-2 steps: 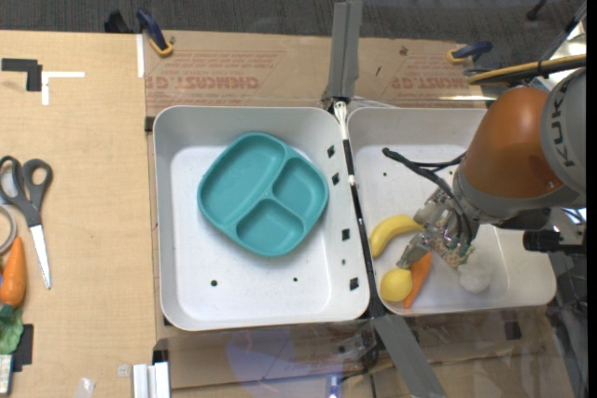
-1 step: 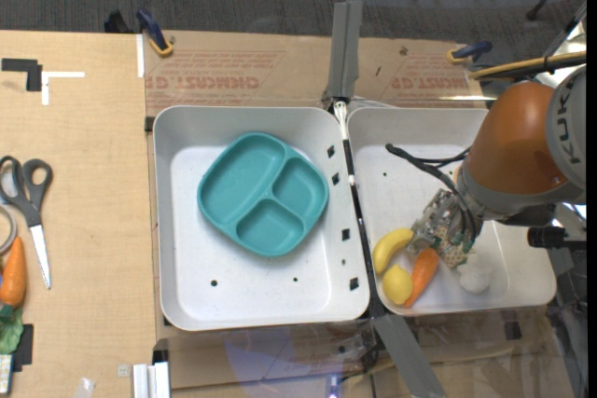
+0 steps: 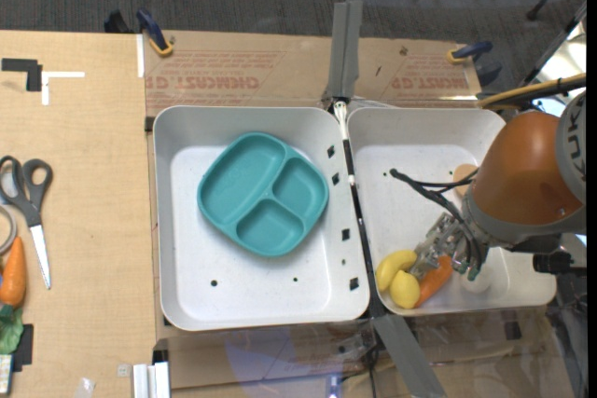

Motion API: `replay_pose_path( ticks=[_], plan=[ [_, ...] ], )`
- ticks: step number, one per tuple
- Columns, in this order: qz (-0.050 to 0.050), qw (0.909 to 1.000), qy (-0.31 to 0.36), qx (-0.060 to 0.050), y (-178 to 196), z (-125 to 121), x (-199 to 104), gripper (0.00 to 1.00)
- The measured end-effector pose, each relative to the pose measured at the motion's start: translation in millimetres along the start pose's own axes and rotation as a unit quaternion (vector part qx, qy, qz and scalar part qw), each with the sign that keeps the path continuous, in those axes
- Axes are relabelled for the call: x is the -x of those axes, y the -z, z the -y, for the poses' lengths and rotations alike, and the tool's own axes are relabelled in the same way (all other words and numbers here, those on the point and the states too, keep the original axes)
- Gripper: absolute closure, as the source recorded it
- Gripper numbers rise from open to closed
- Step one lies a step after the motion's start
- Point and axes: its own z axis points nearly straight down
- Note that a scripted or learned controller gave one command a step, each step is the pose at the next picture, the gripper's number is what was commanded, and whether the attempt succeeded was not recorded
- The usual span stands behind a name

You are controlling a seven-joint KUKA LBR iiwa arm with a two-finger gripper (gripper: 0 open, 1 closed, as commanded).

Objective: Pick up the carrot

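Two smooth white bins: left bin (image 3: pixel 177 228) w/ a teal divided plate (image 3: pixel 264 193). Right bin (image 3: pixel 410 149) front: gripper (image 3: pixel 446 254) low over the tapered orange carrot (image 3: pixel 432 283), open/shut can't tell. Carrot's long axis diagonal, lower-left to upper-right, touching a lumpy yellow fruit (image 3: pixel 398 278) on its left.

The wooden bench (image 3: pixel 75 200) bears two white bins (image 3: pixel 168 228), scissors (image 3: pixel 28 200) and cardboard (image 3: pixel 242 75).
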Motion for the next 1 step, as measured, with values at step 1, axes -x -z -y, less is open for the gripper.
replay_pose_path(
  ticks=[1],
  plan=[
    [-0.002,1.0000,-0.002,0.001,152.2,-21.7,-12.0,1.00]
  ],
)
